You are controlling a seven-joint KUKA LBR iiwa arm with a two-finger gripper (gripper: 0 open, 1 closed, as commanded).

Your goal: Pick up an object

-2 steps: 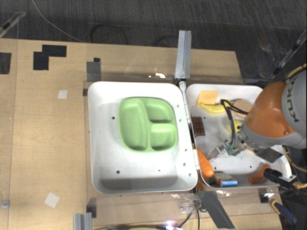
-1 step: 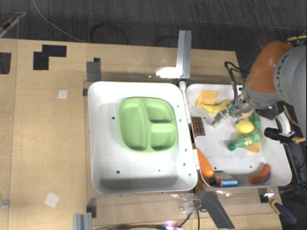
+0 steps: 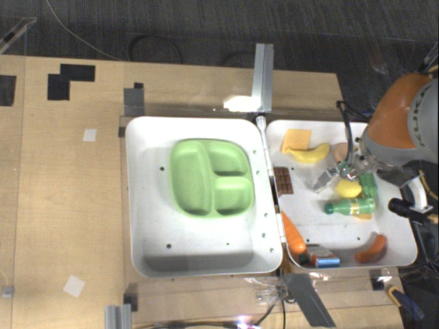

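The pincer (image 3: 341,173) is low inside the right bin (image 3: 405,256), near its middle, just above a yellow lemon (image 3: 348,190). Its metal fingers (image 3: 324,180) are small and partly hidden under the wrist, so I cannot tell if they are apart or together, and I cannot tell if they touch the lemon or hold anything.

The arm (image 3: 405,125) comes in from the right side. Its orange band is above the far right part of the bin, and the grey wrist goes down and to the left toward the pincer. Black cables run along the wrist.

The right bin holds many small things. A green bottle (image 3: 351,207) lies on its side just below the lemon, with its cap to the left. A banana (image 3: 309,154) lies near the far edge, touching a yellow-orange flat piece (image 3: 297,140) like a cheese slice. A brown chocolate bar (image 3: 282,180) lies by the left wall. A carrot (image 3: 293,234) lies along the left wall toward the near corner, and beside it is a small dark thing with a blue end (image 3: 323,258). A red-brown sausage (image 3: 371,248) lies near the near right corner.

The left bin (image 3: 147,184) holds a green divided tray (image 3: 209,177), a little tilted, near its middle. Both bins sit side by side on the wooden desk (image 3: 62,204).
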